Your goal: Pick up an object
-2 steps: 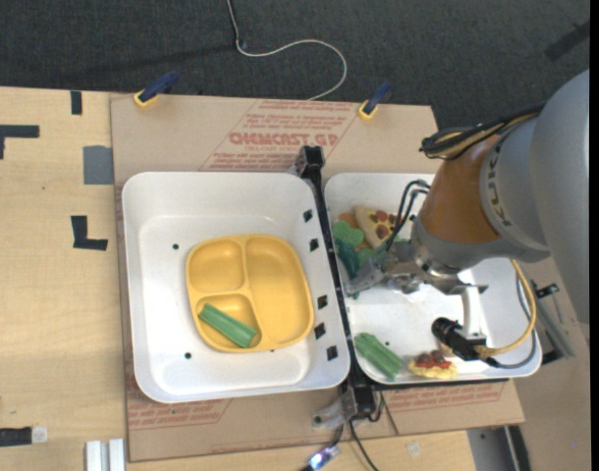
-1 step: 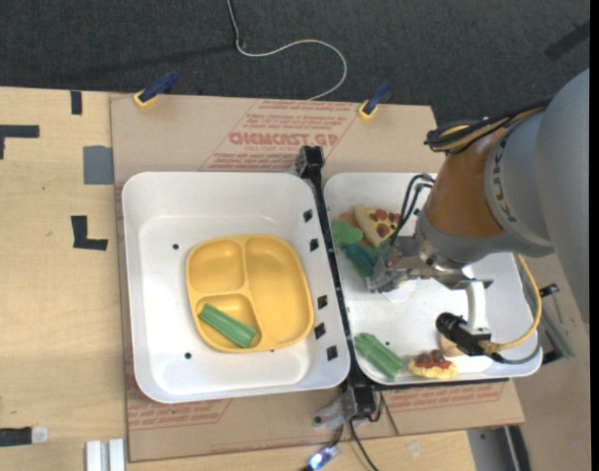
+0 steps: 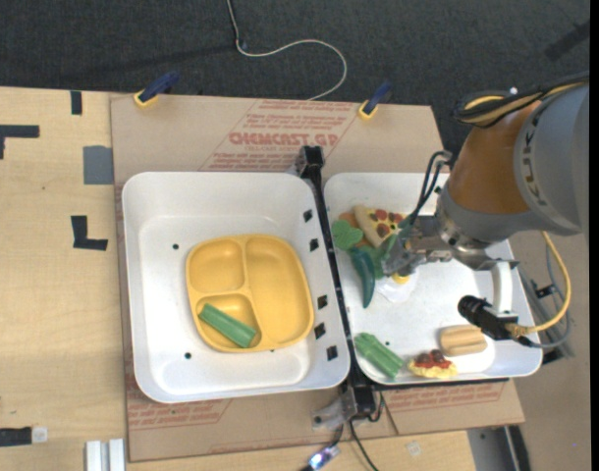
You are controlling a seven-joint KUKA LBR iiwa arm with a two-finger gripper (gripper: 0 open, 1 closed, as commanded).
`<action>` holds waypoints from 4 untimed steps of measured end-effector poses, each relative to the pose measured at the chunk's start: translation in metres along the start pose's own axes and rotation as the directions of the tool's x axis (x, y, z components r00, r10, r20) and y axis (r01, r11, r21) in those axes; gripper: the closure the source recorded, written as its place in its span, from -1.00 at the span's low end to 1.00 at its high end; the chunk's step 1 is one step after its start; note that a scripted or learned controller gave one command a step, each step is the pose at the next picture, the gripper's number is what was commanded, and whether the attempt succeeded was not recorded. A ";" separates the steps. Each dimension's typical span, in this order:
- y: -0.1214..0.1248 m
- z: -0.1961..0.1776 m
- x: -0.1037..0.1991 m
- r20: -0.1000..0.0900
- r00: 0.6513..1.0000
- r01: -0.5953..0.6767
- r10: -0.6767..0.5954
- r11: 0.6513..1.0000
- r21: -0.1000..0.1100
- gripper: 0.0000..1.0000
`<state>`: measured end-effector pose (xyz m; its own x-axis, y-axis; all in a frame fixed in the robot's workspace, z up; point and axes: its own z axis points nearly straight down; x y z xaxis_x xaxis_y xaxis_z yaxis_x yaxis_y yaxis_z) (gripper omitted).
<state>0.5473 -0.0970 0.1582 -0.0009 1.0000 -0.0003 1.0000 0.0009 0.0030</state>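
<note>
Grey arm [image 3: 535, 165] reaching in from right, wrist bent down over right bin [image 3: 432, 356], gripper [image 3: 403, 253] low beside green pepper [image 3: 364, 271], finger opening impossible to tell

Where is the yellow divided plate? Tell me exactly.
The yellow divided plate lies in the left bin in the camera view, with a green piece in its lower-left compartment.

- Two white bins: left bin [image 3: 152, 263], right bin [image 3: 506, 361].
- One yellow divided plate [image 3: 270, 283], in the left bin.
- One green piece [image 3: 228, 325] on the plate.
- Two more green pieces in the right bin: one near its middle [image 3: 363, 271], one at its near edge [image 3: 378, 354].
- One pizza slice [image 3: 378, 224].
- One bread roll [image 3: 462, 340].
- Two blue clips at the far cardboard edge: left [image 3: 157, 87], right [image 3: 375, 97].
</note>
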 end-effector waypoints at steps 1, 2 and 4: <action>0.000 -0.063 0.003 0.000 1.000 0.001 -0.001 1.000 -0.001 1.00; 0.000 -0.066 0.003 -0.001 1.000 0.001 -0.001 1.000 0.004 1.00; 0.092 -0.075 0.038 -0.001 1.000 0.004 -0.004 1.000 0.000 1.00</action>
<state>0.6390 -0.0593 0.2333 -0.0050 1.0000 0.0002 1.0000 0.0050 0.0029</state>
